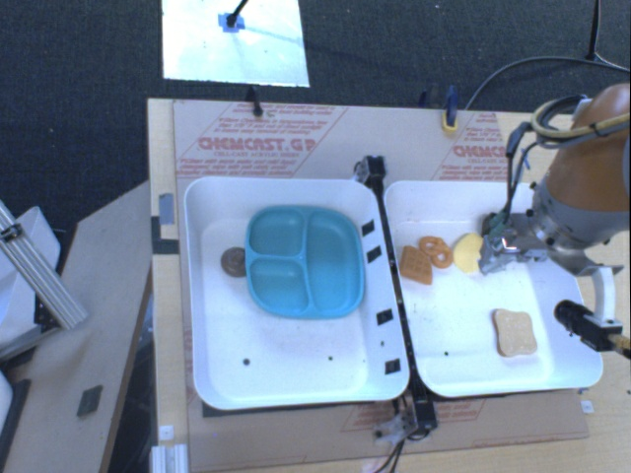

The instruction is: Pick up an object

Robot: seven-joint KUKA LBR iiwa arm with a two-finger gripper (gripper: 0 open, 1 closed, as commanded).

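In the right bin point(552, 377) lie an orange waffle piece point(416, 265), an orange pretzel point(436, 251), a pale yellow round object point(467, 251) and a tan slice of bread point(515, 332). My gripper point(496, 251) hangs low at the yellow object's right side, close against it. The arm's grey body and orange band rise to the right of it. A blue divided plate point(302, 261) rests in the left bin point(296, 363), with a small brown round object point(234, 261) by its left edge.
A black divider point(386, 264) runs between the two bins. Cables loop above the arm at the upper right. A black bracket point(584, 325) sticks in over the right bin's right rim. A white sheet point(234, 28) lies beyond the bench.
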